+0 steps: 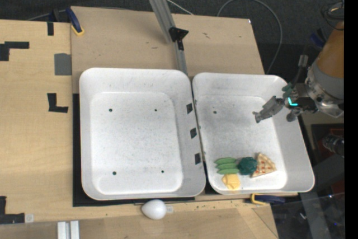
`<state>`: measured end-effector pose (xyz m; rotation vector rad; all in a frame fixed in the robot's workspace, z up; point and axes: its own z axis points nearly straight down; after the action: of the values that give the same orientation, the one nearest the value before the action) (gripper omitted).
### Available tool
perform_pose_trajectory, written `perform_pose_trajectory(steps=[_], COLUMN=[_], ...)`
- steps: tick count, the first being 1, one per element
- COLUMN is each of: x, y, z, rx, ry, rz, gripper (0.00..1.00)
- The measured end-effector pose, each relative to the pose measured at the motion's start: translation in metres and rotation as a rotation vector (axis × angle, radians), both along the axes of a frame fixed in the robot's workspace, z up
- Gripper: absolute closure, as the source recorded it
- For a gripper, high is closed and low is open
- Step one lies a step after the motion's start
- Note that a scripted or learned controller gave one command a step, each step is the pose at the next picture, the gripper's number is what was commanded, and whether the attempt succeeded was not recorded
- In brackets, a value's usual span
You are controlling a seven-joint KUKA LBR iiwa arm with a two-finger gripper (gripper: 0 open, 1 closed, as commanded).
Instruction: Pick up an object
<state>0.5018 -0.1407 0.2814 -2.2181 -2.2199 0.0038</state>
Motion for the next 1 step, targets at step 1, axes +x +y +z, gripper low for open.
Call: perform_pose_trajectory(steps=[1], x=[0.0006], y=[-0.0002], z=[0.0017], rx=[-0.001], ry=[-0.004], rz=[0.001], gripper=[0.0])
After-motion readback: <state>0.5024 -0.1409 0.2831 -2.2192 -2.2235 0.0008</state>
